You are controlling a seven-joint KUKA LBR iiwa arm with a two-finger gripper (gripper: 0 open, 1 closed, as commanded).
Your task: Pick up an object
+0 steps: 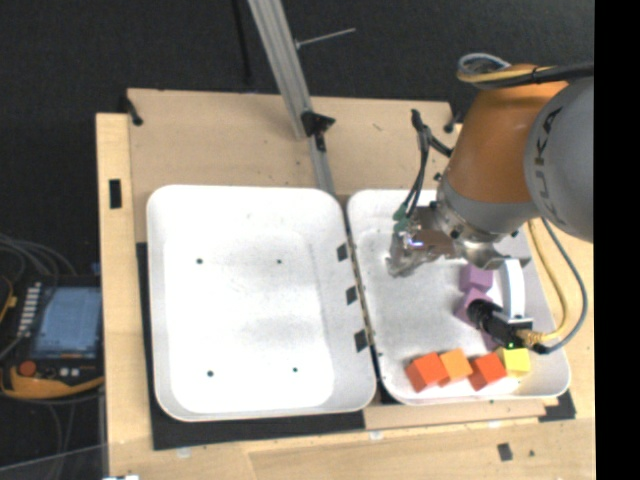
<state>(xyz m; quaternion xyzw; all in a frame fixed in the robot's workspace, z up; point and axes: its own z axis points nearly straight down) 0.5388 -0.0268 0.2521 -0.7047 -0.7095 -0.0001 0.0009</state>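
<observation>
Camera view: the grey arm (510, 168) with its orange band reaches in from the right and hangs over the upper part of the right bin (400, 313). Its claw (408, 251) sits low over bare white floor near that bin's left wall. The claw is a small blur of metal here, so whether it is released or clenched I cannot tell — nothing is visible in its grip.

The candidate objects lie well apart from the claw, toward the right bin's near edge. An orange block (428, 370) sits beside a lighter orange block (456, 364), then a red block (488, 370) and a small yellow block (517, 360), all in a rough row along the front wall. A purple block (476, 279) lies farther back, just under the arm's wrist, with a black cable fitting (490, 320) close by it. The left bin (250, 298) shows only its speckled floor on the wooden tabletop (200, 138).

As I judge it, the step in hand is the approach — the claw is positioned over the bin but over no object. The next move calls for shifting toward one block, most readily the purple one or the orange row, lining up over it and descending. The blocks in the row touch or nearly touch, so a clean grip on one may need care at the edges.
</observation>
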